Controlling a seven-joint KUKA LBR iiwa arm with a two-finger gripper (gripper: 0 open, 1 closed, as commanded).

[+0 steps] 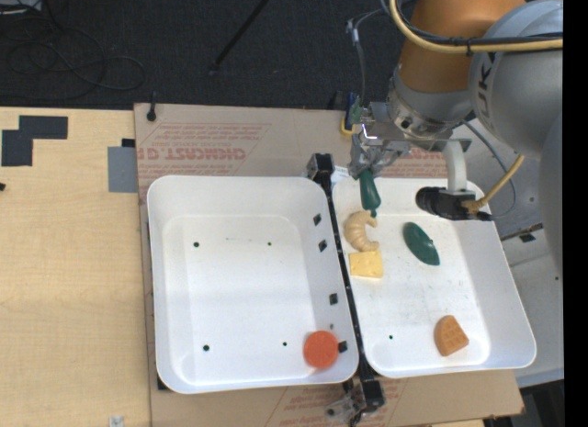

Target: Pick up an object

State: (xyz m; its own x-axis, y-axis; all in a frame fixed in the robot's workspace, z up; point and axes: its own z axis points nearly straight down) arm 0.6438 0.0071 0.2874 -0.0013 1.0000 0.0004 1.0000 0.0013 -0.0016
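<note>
My hand [369,168] sits over the upper left corner of the right bin [514,329], closed on the top end of a slim teal piece [369,193]. The piece is smooth and tapered and hangs upright from my fingers, just above the bin floor.

Right bin, smooth white plastic with rounded corners:
- Pale tan croissant [358,226], curved and matte, directly below the teal piece and close to its lower tip.
- Yellow block [367,264], flat-faced, touching the croissant's lower end.
- Dark green oval [422,242], glossy and pointed at both ends, right of the croissant and apart from it.
- Orange-brown chunk [450,335], rough like bread, alone near the lower right.

Left bin [165,209]: one orange-red disc [321,348], round, at the lower right against the dividing wall.

Edges: the teal piece hangs close to the bins' shared wall and the right bin's far rim. Open floor lies in the right bin's centre and lower left. Both bins rest on a printed cardboard sheet [211,140] on the pale wood table [64,260].
</note>
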